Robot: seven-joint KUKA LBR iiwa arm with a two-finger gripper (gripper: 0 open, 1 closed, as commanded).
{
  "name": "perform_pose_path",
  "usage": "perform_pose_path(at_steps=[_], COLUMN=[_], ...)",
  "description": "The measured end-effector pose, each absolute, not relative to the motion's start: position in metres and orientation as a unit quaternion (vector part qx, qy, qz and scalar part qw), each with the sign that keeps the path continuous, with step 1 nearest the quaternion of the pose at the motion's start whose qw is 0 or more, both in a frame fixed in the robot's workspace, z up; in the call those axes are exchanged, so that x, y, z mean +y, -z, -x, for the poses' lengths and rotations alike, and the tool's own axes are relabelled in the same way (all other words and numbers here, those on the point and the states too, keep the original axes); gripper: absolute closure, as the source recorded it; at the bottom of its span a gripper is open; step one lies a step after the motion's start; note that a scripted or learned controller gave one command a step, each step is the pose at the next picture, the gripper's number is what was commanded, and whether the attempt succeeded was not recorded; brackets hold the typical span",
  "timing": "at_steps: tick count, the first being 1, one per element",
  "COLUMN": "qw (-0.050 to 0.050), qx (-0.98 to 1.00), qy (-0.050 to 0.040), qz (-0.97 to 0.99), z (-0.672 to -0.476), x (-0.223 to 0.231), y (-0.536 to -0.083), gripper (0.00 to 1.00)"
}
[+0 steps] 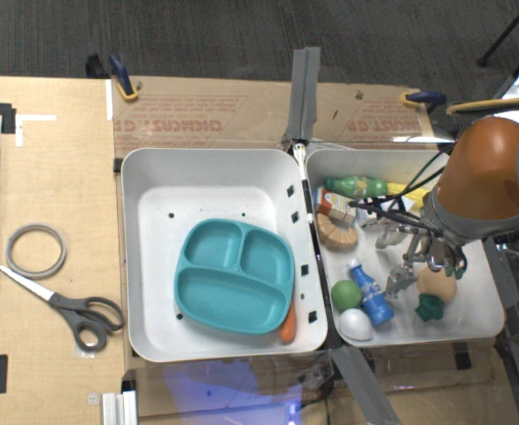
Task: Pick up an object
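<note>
My gripper (395, 260) hangs low over the middle of the right bin (472, 330), under the orange band of the arm (483, 171). Its two metal fingers stand apart, open, with nothing between them. A blue bottle (372, 296) lies just left of and below the fingers. A tan egg-shaped object (438, 285) and a small dark green piece (430, 307) sit to their right. A green ball (344, 292) and a white ball (355, 324) lie at the bin's front left.
At the back of the right bin are a green bottle (357, 185), a red and white item (329, 204) and a round tan bun (337, 232). The left bin (153, 184) holds a teal divided plate (236, 275) and a carrot (287, 328). Scissors (69, 306) and a tape roll (35, 249) lie on the bench.
</note>
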State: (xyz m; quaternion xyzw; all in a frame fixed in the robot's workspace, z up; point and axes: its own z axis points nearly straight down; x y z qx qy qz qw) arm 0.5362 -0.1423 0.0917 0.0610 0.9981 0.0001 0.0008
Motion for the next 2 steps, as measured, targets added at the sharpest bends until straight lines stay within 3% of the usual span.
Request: perform_pose_path(at_steps=[1,2], qw=[0.0,0.0], qx=[0.998,0.999], qy=[-0.0004,-0.0001], qz=[-0.069,-0.045], z=[-0.494,-0.478], x=[-0.101,-0.093], y=[-0.092,-0.091], gripper=[0.0,0.0])
